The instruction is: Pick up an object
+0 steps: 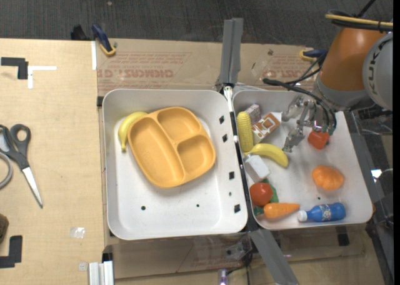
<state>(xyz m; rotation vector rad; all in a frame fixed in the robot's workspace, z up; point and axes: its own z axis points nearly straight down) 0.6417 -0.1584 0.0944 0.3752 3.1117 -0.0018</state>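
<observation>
Arm enters from the right; tool is low over the upper part of the right bin. Fingers hang spread, nothing between them: released. A small red item sits just beside the tool on its right, not gripped; whether they touch, cannot tell.

Right bin contents: corn cob upright along the left wall; a small orange-and-white pack next to it; banana below these, near the fingertips; white block under the banana; tomato; carrot at the lower edge; blue bottle lying flat to its right; orange near the right wall.

Left bin: yellow divided plate, a second banana touching its upper-left rim.

Scissors lie on the counter, well apart at far left.
</observation>
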